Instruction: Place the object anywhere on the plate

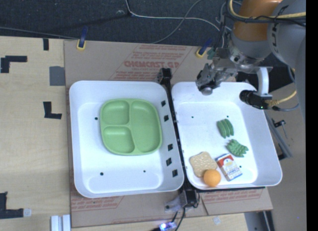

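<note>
A green divided plate lies in the left white bin. The right bin holds two green pea pods, a slice of toast, an orange and a small red-and-white carton. My gripper hangs above the far left corner of the right bin, well away from these items. I see nothing held under it.
A black clip strip runs between the two bins. Cables trail across the dark backdrop at the top. The bins rest on a cardboard sheet over a wooden bench.
</note>
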Tool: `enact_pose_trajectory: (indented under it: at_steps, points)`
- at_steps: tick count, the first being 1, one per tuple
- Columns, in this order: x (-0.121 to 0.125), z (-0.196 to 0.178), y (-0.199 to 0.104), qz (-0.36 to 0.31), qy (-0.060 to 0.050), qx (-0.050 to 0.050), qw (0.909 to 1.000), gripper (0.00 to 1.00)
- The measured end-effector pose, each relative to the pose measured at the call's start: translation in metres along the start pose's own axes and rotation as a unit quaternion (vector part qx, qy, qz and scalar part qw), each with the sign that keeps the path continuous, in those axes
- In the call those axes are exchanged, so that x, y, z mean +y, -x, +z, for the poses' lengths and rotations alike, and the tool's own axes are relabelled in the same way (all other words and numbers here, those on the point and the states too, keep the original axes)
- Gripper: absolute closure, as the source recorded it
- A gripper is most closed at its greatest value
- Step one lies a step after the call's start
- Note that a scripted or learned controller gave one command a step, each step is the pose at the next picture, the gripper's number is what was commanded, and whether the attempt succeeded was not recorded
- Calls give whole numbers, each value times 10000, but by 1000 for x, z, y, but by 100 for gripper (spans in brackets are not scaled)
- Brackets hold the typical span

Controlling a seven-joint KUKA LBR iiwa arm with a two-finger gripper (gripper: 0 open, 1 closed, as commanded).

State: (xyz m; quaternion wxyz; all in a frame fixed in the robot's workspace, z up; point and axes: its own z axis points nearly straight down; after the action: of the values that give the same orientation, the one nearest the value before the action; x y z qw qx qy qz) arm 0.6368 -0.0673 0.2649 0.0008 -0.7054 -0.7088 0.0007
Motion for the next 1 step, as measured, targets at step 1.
enact_pose_trajectory:
  at_steps: [1]
  points:
    - [-7, 5, -48, -1, -4, 3, 10000, 100]
